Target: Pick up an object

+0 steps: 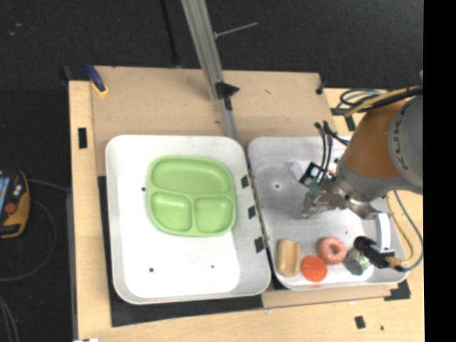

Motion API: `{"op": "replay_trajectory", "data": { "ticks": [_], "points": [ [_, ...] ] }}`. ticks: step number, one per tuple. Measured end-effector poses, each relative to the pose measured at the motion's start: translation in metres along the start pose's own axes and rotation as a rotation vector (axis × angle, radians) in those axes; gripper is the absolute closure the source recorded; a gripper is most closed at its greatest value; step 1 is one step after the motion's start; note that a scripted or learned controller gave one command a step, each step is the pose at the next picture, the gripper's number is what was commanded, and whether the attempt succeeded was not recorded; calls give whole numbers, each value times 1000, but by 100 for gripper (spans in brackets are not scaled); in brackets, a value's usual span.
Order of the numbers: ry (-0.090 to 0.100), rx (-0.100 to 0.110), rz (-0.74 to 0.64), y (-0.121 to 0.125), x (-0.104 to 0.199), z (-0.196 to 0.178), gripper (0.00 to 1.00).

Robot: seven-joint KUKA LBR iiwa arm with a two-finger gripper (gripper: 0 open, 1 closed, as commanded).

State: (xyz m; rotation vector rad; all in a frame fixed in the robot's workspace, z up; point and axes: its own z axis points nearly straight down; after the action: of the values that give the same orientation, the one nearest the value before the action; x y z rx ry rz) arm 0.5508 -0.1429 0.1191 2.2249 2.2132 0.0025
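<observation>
Pincer (311, 206) low over the bare middle of the right bin (274, 164), and whether it is open or closed I cannot tell from up here.

From the overhead camera, the grey arm (381, 152) with its orange band comes in from the right, wrist bent down over the right bin. Along that bin's near edge sits a row of objects: a tan cylinder (287, 256), an orange-red ball (313, 268) just beside it, a pink ring doughnut (331, 249) touching the ball, and a dark greenish object (357, 262) near the corner. All four lie apart from the pincer, nearer the camera. Over in the left bin (128, 262), a green divided plate (191, 195) rests toward the far side.
</observation>
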Motion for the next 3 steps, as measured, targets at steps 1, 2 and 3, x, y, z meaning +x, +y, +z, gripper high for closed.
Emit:
{"op": "replay_trajectory", "data": {
  "ticks": [1, 2, 3],
  "points": [
    [0, -2, -1, -8, -2, -56, 100],
    [-2, -5, 0, -14, -10, -109, 100],
    [-1, -3, -8, -12, -11, -147, 100]
  ]
}}
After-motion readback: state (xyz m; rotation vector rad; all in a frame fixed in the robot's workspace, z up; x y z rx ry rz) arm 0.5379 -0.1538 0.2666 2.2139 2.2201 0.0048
